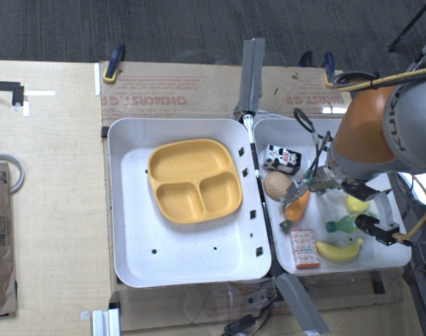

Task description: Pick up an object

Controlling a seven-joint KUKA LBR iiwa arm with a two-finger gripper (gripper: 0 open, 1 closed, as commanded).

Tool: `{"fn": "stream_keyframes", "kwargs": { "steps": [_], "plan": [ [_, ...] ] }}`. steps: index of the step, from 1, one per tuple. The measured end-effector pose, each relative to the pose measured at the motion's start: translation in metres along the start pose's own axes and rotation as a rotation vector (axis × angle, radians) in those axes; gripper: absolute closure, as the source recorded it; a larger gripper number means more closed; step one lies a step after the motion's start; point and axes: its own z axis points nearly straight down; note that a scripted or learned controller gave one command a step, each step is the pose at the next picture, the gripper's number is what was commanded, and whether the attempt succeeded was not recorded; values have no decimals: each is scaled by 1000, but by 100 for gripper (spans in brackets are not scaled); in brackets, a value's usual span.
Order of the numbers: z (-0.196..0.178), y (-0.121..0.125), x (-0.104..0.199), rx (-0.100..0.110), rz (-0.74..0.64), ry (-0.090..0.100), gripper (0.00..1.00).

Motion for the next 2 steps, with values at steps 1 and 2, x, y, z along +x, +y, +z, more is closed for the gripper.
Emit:
{"fn": "stream_keyframes", "kwargs": {
  "steps": [1, 2],
  "plan": [
    [-9, -1, -1, 0, 5, 0, 100],
    [-101, 49, 9, -2, 47, -2, 100]
  ]
}}
